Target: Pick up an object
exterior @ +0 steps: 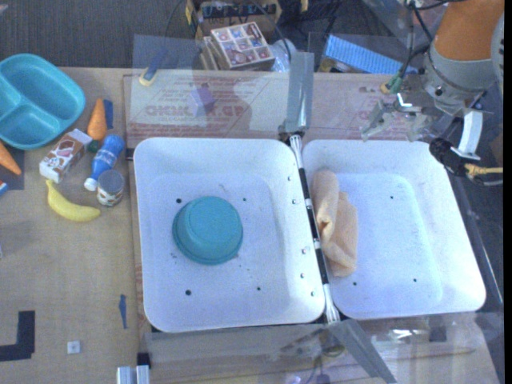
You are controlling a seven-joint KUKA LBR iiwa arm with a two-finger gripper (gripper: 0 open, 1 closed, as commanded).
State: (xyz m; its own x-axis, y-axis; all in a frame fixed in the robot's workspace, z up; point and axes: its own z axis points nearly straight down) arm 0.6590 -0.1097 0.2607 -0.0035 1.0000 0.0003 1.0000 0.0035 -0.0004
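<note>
The arm is reaching in from the right with its gripper (pixel 394 115) hanging above the far rim of the right bin (pixel 448 294), just outside the tray's floor and well apart from anything it could lift. Its 2 thin fingers are standing spread, with bench and rim showing between them and nothing held. There are 2 candidates lying in the bins: a tan cloth-like bundle (pixel 335 222), slumped against the near-left wall of the right bin and pressing up to the divider, and a teal bowl (pixel 208 230) sitting upside down near the middle of the left bin (pixel 160 166). The bundle is the closer target, and the risks are gathering around it. Because it is hugging the wall, 1 finger is likely to be coming down on the rim or the divider instead of beside the fabric, which would be stalling the descent or skewing the grasp. The material is looking soft and folded, so a shallow pinch could be catching only a top fold, which might be slipping free as the arm is lifting. The bowl is posing a different problem: its rounded, smooth back is offering no edge, and it looks wider than the finger spread, so a closing pinch would probably be sliding off or pushing it across the tray.
</note>
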